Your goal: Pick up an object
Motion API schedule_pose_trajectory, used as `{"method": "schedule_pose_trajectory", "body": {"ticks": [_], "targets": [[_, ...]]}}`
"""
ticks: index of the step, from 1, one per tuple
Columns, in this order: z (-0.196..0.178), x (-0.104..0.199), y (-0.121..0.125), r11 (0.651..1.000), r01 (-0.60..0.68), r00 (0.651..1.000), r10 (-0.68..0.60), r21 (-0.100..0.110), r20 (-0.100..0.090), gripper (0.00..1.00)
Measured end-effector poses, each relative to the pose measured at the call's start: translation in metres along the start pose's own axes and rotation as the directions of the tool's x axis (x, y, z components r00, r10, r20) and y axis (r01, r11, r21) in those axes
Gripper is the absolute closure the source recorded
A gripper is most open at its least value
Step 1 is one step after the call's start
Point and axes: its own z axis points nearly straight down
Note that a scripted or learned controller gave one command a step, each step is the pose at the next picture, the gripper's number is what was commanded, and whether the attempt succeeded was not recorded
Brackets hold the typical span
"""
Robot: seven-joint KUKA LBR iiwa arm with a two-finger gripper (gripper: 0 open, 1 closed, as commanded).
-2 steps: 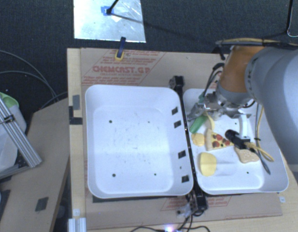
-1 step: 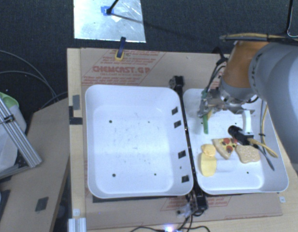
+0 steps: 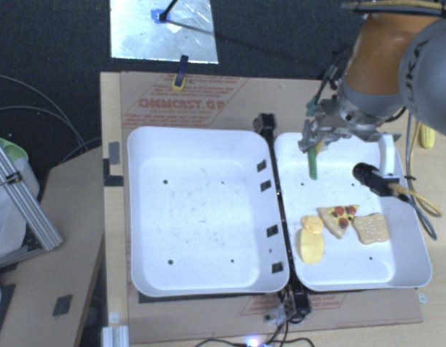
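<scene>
My gripper [image 3: 311, 144] hangs over the far left part of the right bin [image 3: 410, 266]. A thin green stick [image 3: 312, 166] points straight down from between its fingers, which are shut on the stick's top end. The stick's lower end is close to the bin floor; I cannot tell if it touches. Nearer the front of the same bin lie a yellow lumpy piece [image 3: 311, 241], a pizza slice [image 3: 338, 218] and a tan toast-like square [image 3: 371, 228], all apart from the gripper.
The left bin [image 3: 147, 194] stands beside the right one, a black divider [image 3: 277, 194] between them. Both rest on a cardboard sheet [image 3: 186, 100]. A shiny metal plate [image 3: 163, 20] lies at the back, and a metal frame [image 3: 20, 201] stands far left.
</scene>
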Motion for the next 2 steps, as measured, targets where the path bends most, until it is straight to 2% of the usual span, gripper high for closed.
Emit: {"method": "schedule_pose_trajectory", "body": {"ticks": [1,2], "targets": [[-0.053,0.078,0.004,1.000,0.001,1.000,-0.001,0.009,0.001,1.00],[-0.051,0.108,-0.015,1.000,-0.003,1.000,0.003,0.015,0.002,1.00]]}}
